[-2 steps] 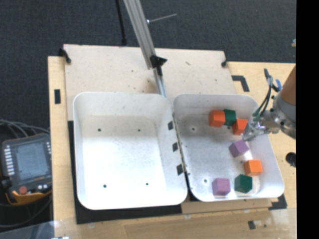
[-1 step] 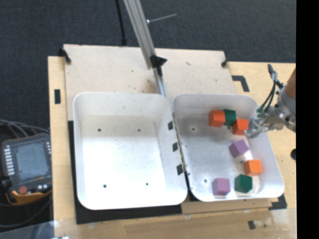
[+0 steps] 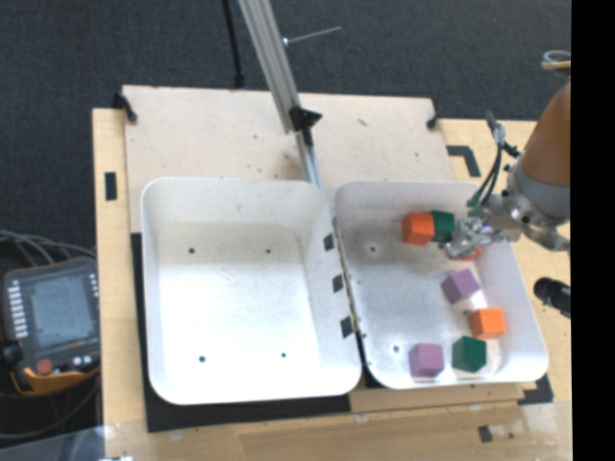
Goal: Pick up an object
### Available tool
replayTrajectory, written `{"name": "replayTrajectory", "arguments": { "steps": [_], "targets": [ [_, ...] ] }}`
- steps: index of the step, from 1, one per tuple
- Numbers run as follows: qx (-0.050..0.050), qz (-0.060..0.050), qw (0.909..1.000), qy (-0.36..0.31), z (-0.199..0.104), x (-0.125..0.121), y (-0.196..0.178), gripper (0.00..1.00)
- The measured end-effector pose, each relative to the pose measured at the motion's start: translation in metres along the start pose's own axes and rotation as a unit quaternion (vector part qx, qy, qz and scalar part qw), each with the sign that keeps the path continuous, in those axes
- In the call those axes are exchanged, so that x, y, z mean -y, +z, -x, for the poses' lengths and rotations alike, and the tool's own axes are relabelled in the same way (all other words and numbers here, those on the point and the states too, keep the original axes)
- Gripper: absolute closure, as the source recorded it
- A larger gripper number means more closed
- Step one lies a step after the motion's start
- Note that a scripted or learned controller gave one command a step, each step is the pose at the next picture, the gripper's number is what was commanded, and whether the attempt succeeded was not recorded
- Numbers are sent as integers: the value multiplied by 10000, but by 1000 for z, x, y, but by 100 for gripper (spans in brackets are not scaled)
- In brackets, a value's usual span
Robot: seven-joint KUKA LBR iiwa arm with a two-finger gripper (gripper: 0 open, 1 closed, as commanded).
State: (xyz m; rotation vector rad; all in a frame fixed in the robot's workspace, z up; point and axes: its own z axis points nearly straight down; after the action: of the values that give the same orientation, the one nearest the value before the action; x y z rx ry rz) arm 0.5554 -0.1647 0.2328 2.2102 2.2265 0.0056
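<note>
Bins side by side: left bin (image 3: 240,286) is bare, right bin (image 3: 384,286) has the blocks. Orange block (image 3: 418,229) and green block (image 3: 443,224) touch at the far side, w/ gripper (image 3: 464,241) low just right of them. Imo go straight down on one block, don't nudge both. Arm (image 3: 543,171) reaches in from right, wrist low. Can't tell jaw state tbh.

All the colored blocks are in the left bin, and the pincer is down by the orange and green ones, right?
Not quite. The camera view shows the blocks in the right bin, not the left bin. The pincer is indeed down by the orange block and the green block.
</note>
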Motion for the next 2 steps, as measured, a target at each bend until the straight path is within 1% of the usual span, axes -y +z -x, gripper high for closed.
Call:
{"name": "replayTrajectory", "arguments": {
  "steps": [1, 2],
  "targets": [
    [-7, -8, 10000, -6, -57, -17, -8, 100],
    [-6, -8, 10000, -2, -105, -29, -16, 100]
  ]
}}
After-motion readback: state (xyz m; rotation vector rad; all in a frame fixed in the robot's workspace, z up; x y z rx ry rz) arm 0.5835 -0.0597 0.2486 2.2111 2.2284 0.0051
